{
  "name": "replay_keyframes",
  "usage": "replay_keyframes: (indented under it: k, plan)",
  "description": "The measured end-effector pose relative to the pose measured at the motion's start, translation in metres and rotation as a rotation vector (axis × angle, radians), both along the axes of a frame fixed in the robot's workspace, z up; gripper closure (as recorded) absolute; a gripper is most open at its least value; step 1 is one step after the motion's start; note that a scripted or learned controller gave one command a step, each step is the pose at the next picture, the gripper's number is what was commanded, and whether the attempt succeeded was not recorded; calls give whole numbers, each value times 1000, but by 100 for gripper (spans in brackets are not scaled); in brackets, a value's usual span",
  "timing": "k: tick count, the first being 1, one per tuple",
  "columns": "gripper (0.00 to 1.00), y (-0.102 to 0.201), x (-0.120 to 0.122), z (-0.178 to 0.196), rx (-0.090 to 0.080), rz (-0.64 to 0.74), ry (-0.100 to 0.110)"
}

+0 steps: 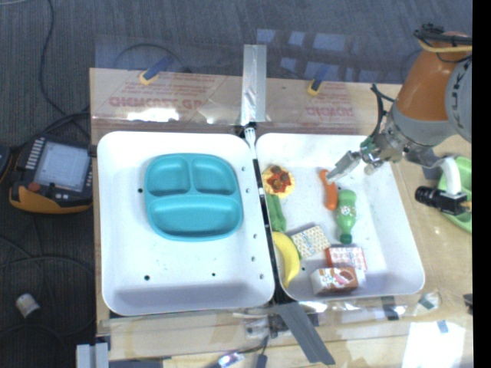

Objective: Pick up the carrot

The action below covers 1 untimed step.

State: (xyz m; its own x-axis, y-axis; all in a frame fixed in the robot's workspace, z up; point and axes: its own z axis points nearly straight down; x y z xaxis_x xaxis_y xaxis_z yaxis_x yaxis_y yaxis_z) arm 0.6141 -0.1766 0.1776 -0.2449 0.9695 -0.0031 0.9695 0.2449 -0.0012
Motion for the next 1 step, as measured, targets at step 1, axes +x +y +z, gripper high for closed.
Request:
replay_keyframes:
  k: [1]
  plan:
    - [0, -6, 17, -88, -3, 54, -10]
